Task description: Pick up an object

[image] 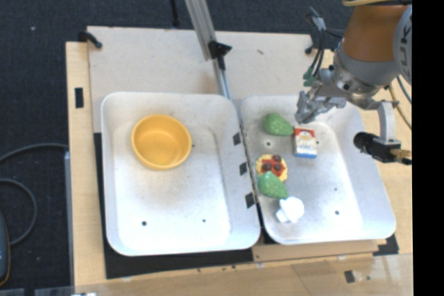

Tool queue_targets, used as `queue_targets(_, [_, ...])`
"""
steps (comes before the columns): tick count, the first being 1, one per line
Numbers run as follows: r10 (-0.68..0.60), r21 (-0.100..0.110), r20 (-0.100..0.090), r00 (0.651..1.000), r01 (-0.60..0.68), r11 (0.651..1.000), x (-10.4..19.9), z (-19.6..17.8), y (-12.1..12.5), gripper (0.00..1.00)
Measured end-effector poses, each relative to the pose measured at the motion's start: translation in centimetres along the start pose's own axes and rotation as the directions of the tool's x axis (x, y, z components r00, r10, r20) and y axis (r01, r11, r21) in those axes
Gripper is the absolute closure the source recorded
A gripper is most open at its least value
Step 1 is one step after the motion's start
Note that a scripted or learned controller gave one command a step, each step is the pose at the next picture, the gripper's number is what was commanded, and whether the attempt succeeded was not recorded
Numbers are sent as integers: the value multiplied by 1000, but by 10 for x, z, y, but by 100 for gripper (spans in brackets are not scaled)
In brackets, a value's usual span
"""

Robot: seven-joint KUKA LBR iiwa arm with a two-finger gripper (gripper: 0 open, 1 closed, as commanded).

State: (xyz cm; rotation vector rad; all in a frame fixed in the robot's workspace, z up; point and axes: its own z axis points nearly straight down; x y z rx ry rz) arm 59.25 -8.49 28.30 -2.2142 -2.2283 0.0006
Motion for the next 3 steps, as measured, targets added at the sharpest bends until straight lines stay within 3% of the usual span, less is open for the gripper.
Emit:
queue_targets(1, [1,2,1,1000,-1,1000,46,21,15,100])
queue_targets(3, [0,-2,-1,1000,0,1000,137,25,54,100])
